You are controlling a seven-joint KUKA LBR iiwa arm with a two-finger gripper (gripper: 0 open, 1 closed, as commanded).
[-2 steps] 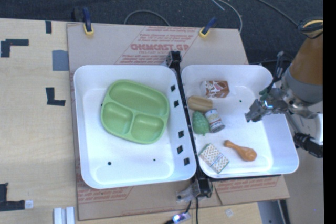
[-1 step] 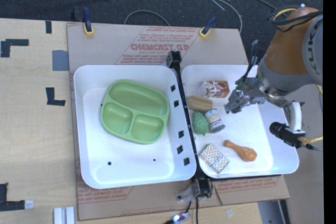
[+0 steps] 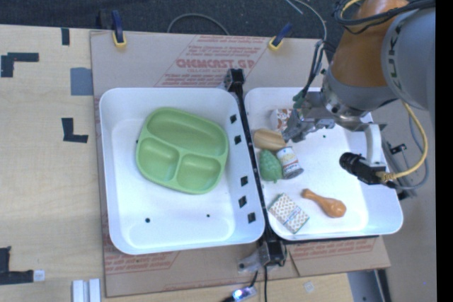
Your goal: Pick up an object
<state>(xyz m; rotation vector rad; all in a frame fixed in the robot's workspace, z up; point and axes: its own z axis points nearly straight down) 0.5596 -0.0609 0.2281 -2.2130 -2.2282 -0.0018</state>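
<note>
The arm [image 3: 375,46] enters from the right and reaches over the right bin [image 3: 382,219]; its orange band sits above the wrist. The claw [image 3: 296,129] hangs low over the upper left part of that bin, just above and to the right of the tan oblong object [image 3: 267,139]; whether it is released or clenched cannot be told from this angle, and no object is seen in its grip.

Contents of the right bin: the tan oblong object lies against the divider between the bins; a green lumpy object [image 3: 270,167] lies just below it, touching or nearly touching a small cylindrical container [image 3: 289,162] at its right; a patterned flat packet [image 3: 288,213] lies near the lower left corner; an orange pear-shaped object [image 3: 325,203] lies to the right of the packet, apart from it; a small mottled item [image 3: 282,114] lies at the top, just beside the claw.

The left bin [image 3: 113,152] holds a green compartment tray [image 3: 182,150], lying flat in its upper half. Both bins rest on a cardboard sheet [image 3: 205,60] on the desk [image 3: 42,166].
</note>
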